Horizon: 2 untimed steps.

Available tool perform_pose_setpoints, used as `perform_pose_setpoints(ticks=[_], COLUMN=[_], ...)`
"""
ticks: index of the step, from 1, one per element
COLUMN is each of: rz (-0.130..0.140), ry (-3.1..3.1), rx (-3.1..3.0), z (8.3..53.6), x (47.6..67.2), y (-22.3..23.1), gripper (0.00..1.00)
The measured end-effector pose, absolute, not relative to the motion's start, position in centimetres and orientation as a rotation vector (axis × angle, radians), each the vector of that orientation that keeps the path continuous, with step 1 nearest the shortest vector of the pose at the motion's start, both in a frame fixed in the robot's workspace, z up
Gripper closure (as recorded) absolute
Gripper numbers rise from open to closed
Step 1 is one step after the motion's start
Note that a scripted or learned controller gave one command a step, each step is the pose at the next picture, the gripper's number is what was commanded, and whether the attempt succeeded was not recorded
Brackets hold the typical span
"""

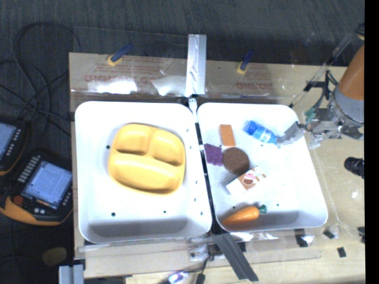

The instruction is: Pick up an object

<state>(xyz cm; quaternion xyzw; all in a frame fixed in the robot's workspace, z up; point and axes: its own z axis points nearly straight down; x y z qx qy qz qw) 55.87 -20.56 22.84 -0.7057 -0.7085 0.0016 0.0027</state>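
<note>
Camera view, from above at a slant. The grey arm with its orange band enters at the right and is cut off by the frame edge; its upper links cannot be made out. The two-finger gripper sits at the right bin's upper right rim, small and blurred. Whether its fingers are spread or closed cannot be told, and nothing is seen between them.

Right white bin: a small blue-and-white bottle lies on its side just left of the gripper, long axis running upper left to lower right. An orange rectangular block lies with its long axis nearly up-down. A purple scrap lies beside a dark brown round disc. A white carton with a red print lies tilted. An orange carrot with a green top lies near the front wall, green end pointing right.

Left white bin: a large yellow segmented tray-like piece occupies the middle.
</note>
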Motion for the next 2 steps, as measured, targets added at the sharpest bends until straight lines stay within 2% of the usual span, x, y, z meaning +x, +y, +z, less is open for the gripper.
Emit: perform_pose_setpoints(ticks=[1,2], rz=[0.008,0.003], ry=[-2.308,-2.357], rx=[-2.125,-2.088], z=[18.4,9.8], x=[62.4,66.4], y=[-15.4,-13.3], gripper=[0.00,0.00])
